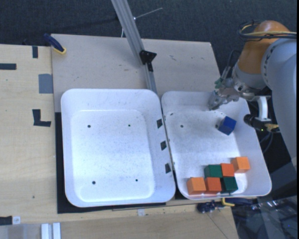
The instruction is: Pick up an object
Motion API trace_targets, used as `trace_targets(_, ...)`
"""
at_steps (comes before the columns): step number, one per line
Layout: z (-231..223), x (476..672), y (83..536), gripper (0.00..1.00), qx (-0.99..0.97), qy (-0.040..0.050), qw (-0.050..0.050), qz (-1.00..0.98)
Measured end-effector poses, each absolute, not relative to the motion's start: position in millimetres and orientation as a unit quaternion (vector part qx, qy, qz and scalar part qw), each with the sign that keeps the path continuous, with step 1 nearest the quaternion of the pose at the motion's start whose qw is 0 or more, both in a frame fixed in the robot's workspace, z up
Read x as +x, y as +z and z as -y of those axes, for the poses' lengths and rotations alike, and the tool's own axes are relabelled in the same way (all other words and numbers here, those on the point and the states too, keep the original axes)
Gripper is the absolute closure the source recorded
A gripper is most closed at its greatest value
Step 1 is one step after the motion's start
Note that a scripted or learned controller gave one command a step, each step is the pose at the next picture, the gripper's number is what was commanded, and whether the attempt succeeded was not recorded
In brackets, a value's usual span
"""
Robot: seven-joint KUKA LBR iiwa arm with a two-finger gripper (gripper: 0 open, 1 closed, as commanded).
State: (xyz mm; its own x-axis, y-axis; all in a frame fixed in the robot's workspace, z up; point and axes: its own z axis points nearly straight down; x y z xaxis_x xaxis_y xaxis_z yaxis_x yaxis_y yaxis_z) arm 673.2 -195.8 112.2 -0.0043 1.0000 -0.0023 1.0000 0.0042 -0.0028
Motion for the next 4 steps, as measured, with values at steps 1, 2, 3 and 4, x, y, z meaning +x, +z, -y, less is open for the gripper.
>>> trace_targets(1, 200.1, 679.2, 174.3, 1.00, -0.706, -0.0014, -0.003, 0.708)
trace_targets(2, 199.4, 680.3, 210.2, 1.00, -0.706, -0.0010, -0.001, 0.708)
trace_targets(3, 143.5, 655.0, 213.6, 1.00, -0.705, -0.0001, 0.001, 0.709)
trace_targets(4, 86.5, 632.7, 222.3, 1.00, -0.705, -0.0005, 0.002, 0.709)
